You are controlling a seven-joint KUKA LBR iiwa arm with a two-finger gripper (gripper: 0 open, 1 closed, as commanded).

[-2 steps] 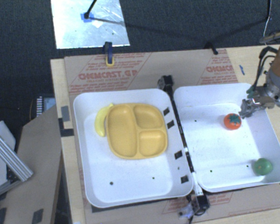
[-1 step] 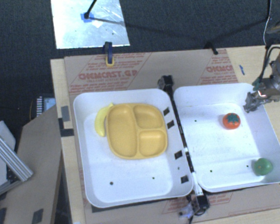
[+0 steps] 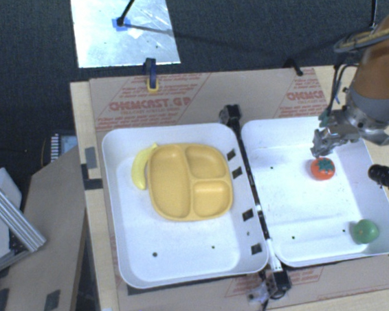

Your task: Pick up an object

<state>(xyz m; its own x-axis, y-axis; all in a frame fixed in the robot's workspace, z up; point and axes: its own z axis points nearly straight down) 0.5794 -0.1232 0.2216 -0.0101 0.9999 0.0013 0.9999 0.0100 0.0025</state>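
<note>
Green ball (image 3: 364,231) low right, red tomato (image 3: 322,168) middle right in the right bin (image 3: 287,245), claw (image 3: 323,146) just above it, can't tell if spread or pressed together, probably reaching, next needing a drop and squeeze.

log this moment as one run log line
end effector: above tomato, right bin | tomato: on bin floor | green ball: right bin near corner | yellow tray: left bin
</note>
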